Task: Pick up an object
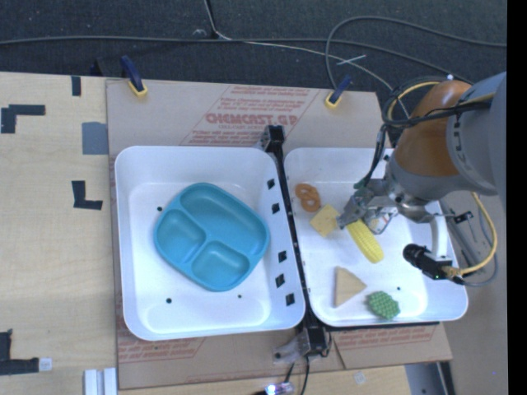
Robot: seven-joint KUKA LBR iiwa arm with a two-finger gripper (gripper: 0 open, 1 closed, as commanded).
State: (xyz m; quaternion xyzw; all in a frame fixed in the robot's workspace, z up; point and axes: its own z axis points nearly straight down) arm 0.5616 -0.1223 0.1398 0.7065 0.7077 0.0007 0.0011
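Note:
My gripper (363,211) hangs low in the right bin (412,164), reaching in from the right under the grey and orange wrist. It is right over the upper end of a yellow corn cob (366,243) and beside a yellow cheese block (324,220). Whether it touches either of them is unclear. A small orange pretzel (307,196) lies to the upper left of the cheese. A tan triangular wedge (347,286) and a green knobbly piece (383,304) lie near the bin's front.
The left bin (136,171) holds a blue divided plate (212,234). A black divider (284,220) runs between the two bins. Cables loop over the back right of the bench, and a black fitting (420,258) sticks out by the arm.

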